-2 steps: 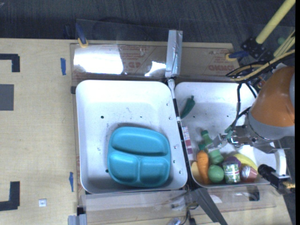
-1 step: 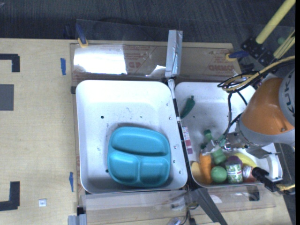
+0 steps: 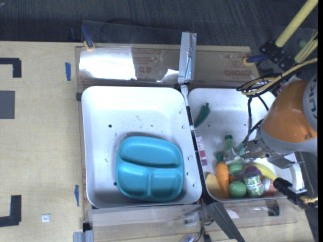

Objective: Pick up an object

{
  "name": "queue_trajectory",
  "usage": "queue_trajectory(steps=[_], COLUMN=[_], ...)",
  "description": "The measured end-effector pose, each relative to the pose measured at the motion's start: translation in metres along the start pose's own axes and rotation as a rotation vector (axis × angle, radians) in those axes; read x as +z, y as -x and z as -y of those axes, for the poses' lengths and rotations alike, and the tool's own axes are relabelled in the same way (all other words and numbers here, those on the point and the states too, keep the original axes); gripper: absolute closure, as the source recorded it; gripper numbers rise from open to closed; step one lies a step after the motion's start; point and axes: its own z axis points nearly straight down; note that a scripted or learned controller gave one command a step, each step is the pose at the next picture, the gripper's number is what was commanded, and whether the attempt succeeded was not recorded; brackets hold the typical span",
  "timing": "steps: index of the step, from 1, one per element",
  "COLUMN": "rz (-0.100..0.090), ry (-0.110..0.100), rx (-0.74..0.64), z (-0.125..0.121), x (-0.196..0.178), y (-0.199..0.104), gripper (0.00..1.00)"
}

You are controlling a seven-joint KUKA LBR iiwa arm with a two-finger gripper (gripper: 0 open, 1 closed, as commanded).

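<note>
My gripper (image 3: 236, 153) reaches in from the right, low over a heap of toy food in the near part of the right bin (image 3: 222, 102). The heap holds an orange carrot (image 3: 222, 174), a green lime (image 3: 237, 188), a purple-and-green piece (image 3: 254, 180), a yellow banana (image 3: 266, 171) and a small green piece (image 3: 228, 140). The gripper's tip sits just above the carrot and the green pieces, among clutter. A green chili pepper (image 3: 203, 115) lies apart at the bin's far left side.
The left bin (image 3: 101, 110) holds a blue divided tray (image 3: 150, 168) near its front. A divider wall (image 3: 189, 120) separates the two bins. Black and yellow cables (image 3: 257, 92) hang over the right bin's far right corner, beside the arm's orange band (image 3: 290, 117).
</note>
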Motion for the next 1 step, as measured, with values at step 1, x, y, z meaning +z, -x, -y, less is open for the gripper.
queue_trajectory(steps=[1], rz=[-0.009], ry=[-0.035], rx=[0.330], z=[-0.0138], x=[-0.0717], y=[-0.0647], gripper=[1.00])
